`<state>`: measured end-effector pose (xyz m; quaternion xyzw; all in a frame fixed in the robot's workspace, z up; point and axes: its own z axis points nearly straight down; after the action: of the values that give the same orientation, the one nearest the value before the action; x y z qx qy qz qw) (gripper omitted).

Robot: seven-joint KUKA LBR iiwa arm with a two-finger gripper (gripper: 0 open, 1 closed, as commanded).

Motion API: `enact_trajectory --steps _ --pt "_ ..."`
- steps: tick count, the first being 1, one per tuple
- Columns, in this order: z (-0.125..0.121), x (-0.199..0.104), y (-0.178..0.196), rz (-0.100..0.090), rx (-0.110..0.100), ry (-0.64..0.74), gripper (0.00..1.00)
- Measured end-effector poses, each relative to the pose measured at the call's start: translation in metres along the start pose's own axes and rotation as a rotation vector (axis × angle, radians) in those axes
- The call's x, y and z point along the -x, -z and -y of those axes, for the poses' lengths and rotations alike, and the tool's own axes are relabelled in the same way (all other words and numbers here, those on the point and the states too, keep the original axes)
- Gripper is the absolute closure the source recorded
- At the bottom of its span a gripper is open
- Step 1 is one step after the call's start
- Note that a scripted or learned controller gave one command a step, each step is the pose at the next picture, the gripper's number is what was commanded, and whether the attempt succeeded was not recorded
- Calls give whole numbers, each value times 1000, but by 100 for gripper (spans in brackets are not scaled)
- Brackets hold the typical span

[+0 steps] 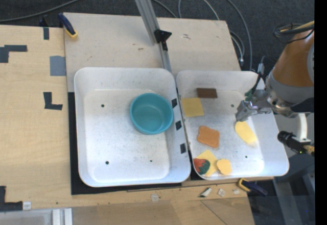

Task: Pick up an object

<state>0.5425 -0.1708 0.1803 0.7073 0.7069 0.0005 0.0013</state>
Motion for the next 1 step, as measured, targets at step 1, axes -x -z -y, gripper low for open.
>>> enact_trajectory --steps 1 --pt "-6 -6 45 0 2 3 100"
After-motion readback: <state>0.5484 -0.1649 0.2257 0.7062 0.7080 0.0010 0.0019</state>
